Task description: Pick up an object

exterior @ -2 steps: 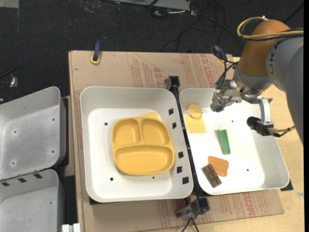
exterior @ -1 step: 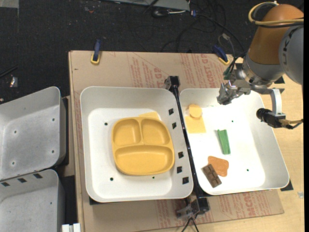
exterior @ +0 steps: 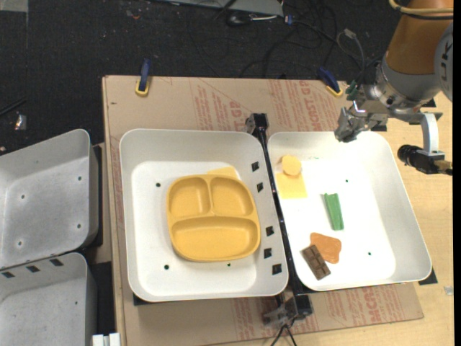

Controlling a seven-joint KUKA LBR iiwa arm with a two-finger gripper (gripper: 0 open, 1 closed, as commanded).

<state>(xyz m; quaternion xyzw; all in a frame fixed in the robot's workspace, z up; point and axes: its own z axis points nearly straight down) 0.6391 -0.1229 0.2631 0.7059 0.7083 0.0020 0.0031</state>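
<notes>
Green rectangular block [exterior: 333, 211], a likely target, lying flat near the middle of the right-hand shallow white bin [exterior: 403, 215], centre-right of the frame. Just left of it, a pale yellow square slab [exterior: 292, 186] with a small round orange-yellow piece [exterior: 291, 166] at its upper edge. Lower down, an orange irregular flat piece [exterior: 328, 245] touching a dark brown bar [exterior: 315, 260]. In the left-hand white bin [exterior: 140, 193], a yellow three-compartment plastic tray [exterior: 214, 218].

Two-finger gripper [exterior: 348, 132] poised at the upper rim of the right bin, upper right of the frame, well apart from every object. Finger spread impossible to tell from this angle; nothing visible between them.

Judged progress: nothing lifted, all pieces resting on the bin floor. Remaining: approach, descent, closing, lift.
</notes>
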